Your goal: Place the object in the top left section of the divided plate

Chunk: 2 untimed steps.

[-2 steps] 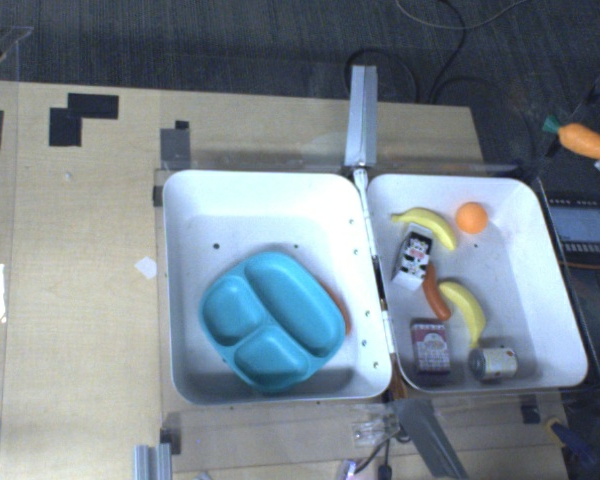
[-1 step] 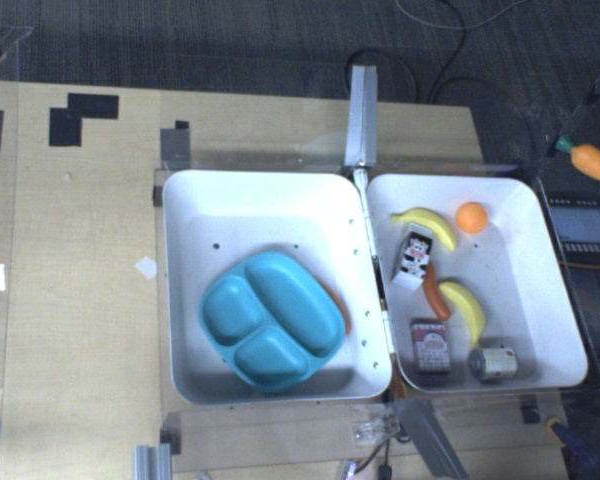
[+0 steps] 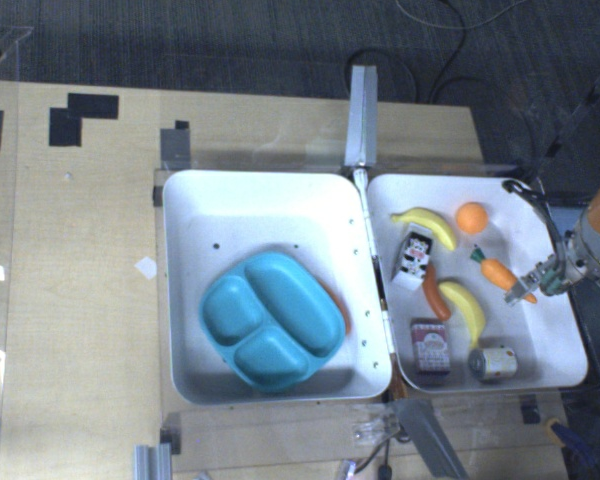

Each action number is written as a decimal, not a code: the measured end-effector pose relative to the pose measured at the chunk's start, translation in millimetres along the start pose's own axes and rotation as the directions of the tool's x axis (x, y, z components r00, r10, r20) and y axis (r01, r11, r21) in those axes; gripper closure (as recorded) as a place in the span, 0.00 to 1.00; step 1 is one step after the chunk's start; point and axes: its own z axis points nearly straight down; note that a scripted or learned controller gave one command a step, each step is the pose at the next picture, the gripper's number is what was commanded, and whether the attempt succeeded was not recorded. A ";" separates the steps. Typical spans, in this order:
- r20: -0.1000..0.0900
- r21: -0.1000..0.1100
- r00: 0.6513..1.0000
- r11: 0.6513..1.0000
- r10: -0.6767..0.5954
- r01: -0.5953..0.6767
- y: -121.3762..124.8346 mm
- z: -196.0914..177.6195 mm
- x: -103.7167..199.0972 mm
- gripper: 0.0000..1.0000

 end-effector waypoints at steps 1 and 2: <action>0.002 -0.002 0.995 0.995 -0.096 0.096 0.9 -17.8 52.7 1.00; 0.006 -0.005 0.982 0.982 -0.189 0.189 12.0 -75.2 72.6 1.00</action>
